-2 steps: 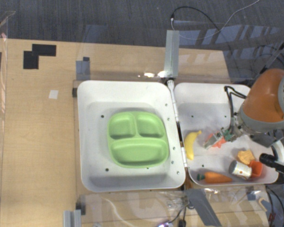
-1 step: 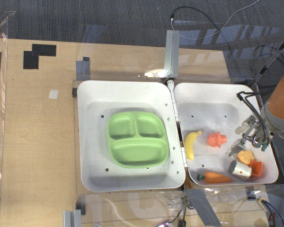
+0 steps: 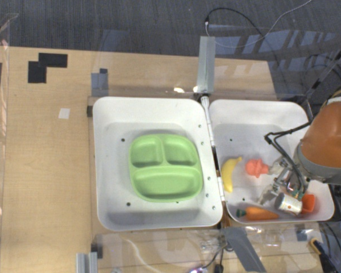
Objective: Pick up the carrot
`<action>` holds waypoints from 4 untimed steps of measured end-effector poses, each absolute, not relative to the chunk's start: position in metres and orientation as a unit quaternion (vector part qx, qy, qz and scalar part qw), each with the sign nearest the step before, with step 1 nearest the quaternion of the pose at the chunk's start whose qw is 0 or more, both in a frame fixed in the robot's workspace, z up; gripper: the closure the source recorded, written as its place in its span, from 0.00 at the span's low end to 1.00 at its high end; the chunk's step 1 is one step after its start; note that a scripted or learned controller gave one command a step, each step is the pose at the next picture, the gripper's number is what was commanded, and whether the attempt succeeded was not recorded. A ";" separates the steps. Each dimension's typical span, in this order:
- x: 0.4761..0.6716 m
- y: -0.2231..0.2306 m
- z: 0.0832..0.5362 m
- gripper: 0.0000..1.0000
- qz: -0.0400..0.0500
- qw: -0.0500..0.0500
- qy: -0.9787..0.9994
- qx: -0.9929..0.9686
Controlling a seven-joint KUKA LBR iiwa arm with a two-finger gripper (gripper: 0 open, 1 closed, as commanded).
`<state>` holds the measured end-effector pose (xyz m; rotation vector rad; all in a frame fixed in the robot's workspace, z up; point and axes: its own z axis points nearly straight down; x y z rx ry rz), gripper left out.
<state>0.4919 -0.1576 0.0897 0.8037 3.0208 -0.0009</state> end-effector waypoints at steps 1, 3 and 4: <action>0.492 -0.154 0.090 0.00 0.001 0.004 0.879 0.477; 0.491 -0.194 0.088 0.00 0.003 0.004 0.793 0.609; 0.494 -0.194 0.100 1.00 0.004 0.008 0.795 0.607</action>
